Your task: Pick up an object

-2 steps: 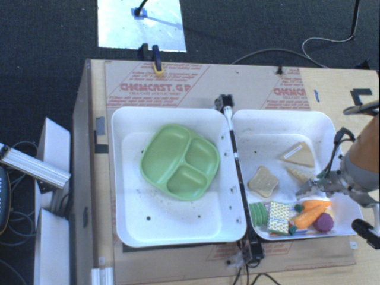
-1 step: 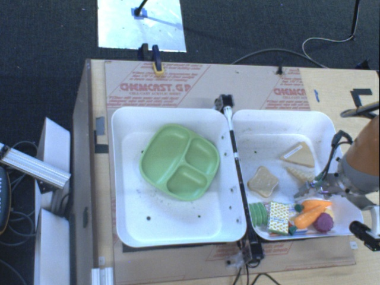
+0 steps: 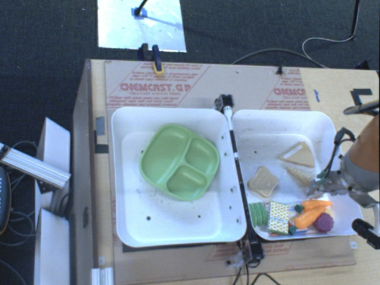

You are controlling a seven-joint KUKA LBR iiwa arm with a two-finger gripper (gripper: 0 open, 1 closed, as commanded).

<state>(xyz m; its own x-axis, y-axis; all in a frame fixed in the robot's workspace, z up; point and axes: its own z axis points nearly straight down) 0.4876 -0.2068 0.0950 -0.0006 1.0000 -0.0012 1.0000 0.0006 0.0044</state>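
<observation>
Your gripper (image 3: 323, 186) sits low in the right bin (image 3: 279, 120), just above the carrot (image 3: 309, 214) (whether it is parted or clenched, I cannot tell). Come straight down on the carrot, clear of the purple piece (image 3: 324, 222).

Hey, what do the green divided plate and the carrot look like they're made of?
The green divided plate looks like molded plastic: one even pale green, smooth rounded compartment ridges, a soft matte sheen. The carrot is probably toy plastic too, with flat, uniform orange, though it is too small to be sure.
</observation>
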